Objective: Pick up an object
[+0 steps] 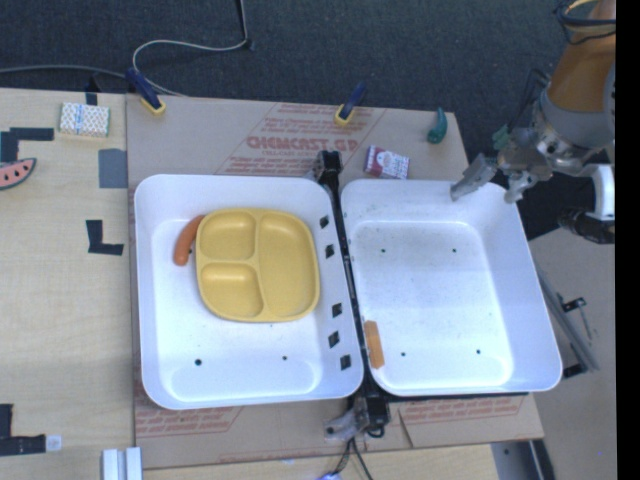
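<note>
- Cardboard (270, 423) shows at the bottom of the frame as a brown sheet under both bins, with a dark clamp (352, 423) and cables at its lower edge, centre.
- Lower middle: a small orange piece (373, 343) lies in the right bin (545, 368), tight against that bin's left wall near its lower left corner. Speckled white floor takes up the remainder of the bin.
- Left of centre: the left bin (160, 368) holds a yellow divided plate (258, 265) with three compartments, lying flat in the bin's upper half.
- An orange sausage-shaped toy (184, 241) lies just beside the plate's left edge, touching it or nearly so, tilted a little from upright in the frame.
- Between the bins runs a dark seam with small black clips (337, 311).
- Upper right: the gripper (490, 178) hangs over the right bin's upper right corner, well apart from both orange things and the plate. Two grey fingers (470, 181) point down and left, spread apart, with nothing between them.
- Above it the arm (580, 78) carries its orange band into the upper right corner.
- Along the cardboard's top edge: a small red-and-white packet (386, 162) just above the right bin, a teal clip (438, 125), and two blue-and-yellow clamps (146, 90).
- Far left: a pale wooden bench top (50, 298) with black tape marks, a patterned small block (84, 120) and a pink slice-shaped toy (14, 173).
- Top of frame: dark carpet (400, 28) crossed by a thin grey cable (190, 46).
</note>
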Controlling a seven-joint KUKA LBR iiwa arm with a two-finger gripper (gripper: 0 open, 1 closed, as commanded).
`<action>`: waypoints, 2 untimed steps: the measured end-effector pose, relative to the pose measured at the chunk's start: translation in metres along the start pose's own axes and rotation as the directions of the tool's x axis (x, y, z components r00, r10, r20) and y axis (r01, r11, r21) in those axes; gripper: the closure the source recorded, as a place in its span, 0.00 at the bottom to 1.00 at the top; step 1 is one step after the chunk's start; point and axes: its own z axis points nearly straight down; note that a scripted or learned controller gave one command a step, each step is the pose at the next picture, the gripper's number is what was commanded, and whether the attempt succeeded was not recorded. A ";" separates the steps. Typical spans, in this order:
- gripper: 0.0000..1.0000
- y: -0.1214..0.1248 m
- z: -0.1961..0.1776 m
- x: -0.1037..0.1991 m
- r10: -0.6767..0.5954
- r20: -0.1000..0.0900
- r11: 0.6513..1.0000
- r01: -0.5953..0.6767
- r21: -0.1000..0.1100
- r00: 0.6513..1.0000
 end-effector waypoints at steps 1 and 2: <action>0.00 0.009 0.106 0.041 -0.001 -0.002 1.000 0.001 0.003 1.000; 0.00 -0.009 0.124 0.095 -0.001 -0.001 1.000 0.001 0.001 1.000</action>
